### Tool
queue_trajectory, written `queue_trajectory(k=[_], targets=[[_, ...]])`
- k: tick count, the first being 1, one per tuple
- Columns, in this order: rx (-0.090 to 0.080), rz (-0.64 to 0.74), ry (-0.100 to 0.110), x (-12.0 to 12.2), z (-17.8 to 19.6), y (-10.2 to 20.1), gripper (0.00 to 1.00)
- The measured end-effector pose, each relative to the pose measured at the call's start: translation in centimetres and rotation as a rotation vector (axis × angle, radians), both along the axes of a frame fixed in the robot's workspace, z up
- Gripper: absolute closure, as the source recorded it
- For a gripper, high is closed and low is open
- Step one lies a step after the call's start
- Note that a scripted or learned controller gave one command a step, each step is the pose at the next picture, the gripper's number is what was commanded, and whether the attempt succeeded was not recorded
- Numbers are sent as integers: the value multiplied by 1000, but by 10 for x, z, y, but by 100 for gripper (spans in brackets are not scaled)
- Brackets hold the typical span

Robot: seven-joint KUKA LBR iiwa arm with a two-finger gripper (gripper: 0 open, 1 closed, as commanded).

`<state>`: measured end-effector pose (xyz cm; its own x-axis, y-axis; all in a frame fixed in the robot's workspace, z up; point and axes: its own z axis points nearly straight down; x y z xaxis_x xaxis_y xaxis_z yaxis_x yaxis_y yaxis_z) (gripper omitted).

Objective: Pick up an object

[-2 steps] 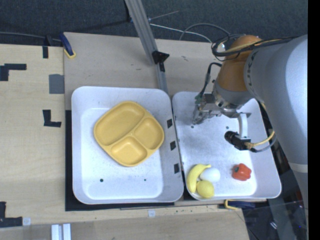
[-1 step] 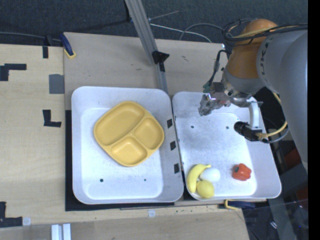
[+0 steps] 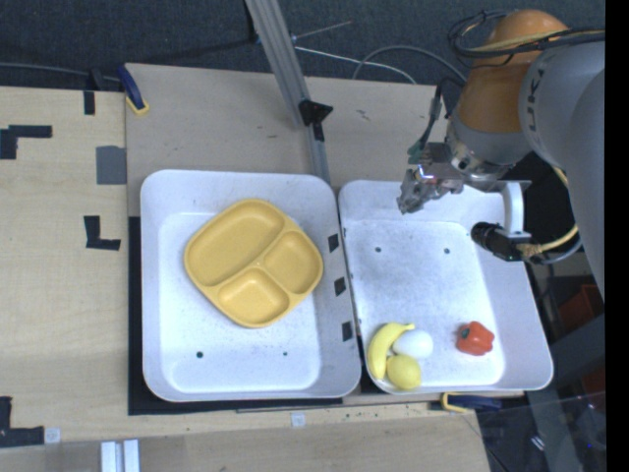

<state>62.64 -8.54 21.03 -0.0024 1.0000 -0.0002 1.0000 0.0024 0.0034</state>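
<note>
I cannot tell the pincer (image 3: 413,197) state; hovering at the right bin's (image 3: 511,293) far edge, it risks nudging the clustered banana (image 3: 386,341), egg (image 3: 415,344) and lemon (image 3: 403,371) apart.

A single fixed camera looks down from above at a slant on the pale wooden table (image 3: 226,126), far enough off to take in both shallow white plastic bins whole: the left bin (image 3: 162,264) and the right bin (image 3: 511,313) side by side. The table's far edge lies toward the top of the picture. The grey arm with its orange band (image 3: 521,77) enters from the right.
</note>
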Motion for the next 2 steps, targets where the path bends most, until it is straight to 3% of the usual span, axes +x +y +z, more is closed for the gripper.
queue_trajectory(k=[1, 2], targets=[[0, 1, -2, 6, 59, 8, 100], [2, 4, 6, -7, 41, 66, 100]])
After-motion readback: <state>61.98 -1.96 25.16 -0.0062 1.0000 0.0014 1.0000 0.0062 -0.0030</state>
